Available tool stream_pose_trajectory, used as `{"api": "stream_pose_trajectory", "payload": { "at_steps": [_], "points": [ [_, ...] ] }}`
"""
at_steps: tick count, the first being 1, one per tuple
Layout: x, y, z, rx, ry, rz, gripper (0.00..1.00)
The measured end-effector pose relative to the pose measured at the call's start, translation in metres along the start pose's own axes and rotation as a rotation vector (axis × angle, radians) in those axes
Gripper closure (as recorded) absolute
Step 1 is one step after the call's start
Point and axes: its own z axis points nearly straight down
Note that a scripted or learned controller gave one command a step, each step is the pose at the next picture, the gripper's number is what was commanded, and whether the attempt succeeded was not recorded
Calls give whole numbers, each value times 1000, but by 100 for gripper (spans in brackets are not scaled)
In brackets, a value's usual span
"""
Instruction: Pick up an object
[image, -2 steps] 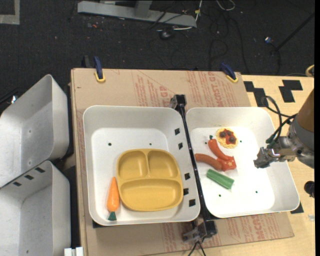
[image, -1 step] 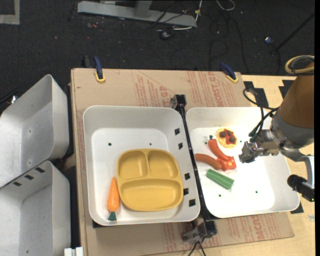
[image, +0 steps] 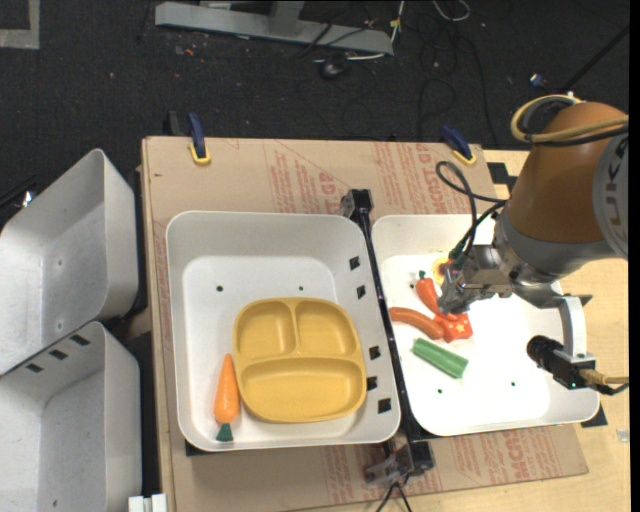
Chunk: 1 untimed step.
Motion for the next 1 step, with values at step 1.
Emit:
{"api": "stream_pose_trajectory", "payload": {
  "at_steps": [1],
  "points": [
    [46,24,-2,0,0,2,100]
  ]
}}
